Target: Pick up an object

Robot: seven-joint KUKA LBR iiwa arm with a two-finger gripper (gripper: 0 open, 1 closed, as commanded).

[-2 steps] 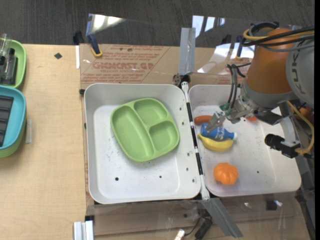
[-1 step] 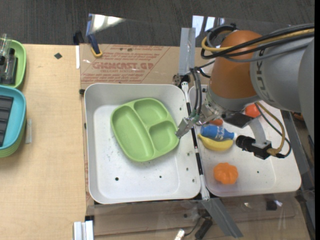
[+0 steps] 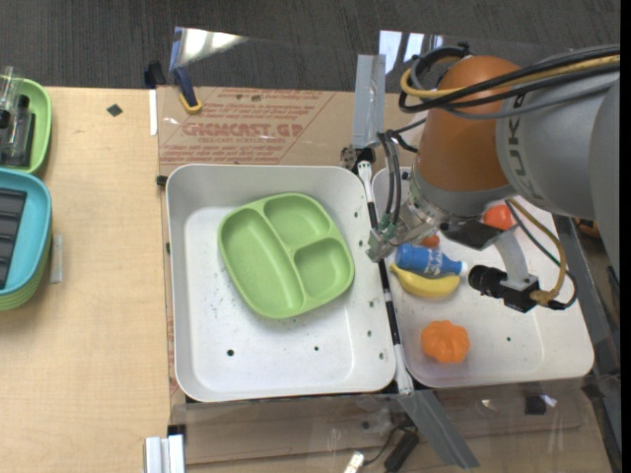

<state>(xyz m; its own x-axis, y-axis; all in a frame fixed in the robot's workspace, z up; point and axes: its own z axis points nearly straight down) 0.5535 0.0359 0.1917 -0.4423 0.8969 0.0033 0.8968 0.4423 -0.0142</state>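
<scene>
Looking down on the bench, we see the grey arm point(image 3: 552, 136) reaching in from the right over the right bin point(image 3: 552, 358), its orange band above the wrist. We find the gripper point(image 3: 386, 239) low at that bin's left wall, but we cannot tell how its fingers stand. Just right of it a blue bottle point(image 3: 426, 260) rests on a yellow banana point(image 3: 429, 285), with an orange fruit point(image 3: 445, 342) nearer. A green divided plate point(image 3: 286, 254) lies in the left bin point(image 3: 197, 363)

Grey arm point(image 3: 562, 136), orange band point(image 3: 468, 116), black cables point(image 3: 513, 72)
</scene>
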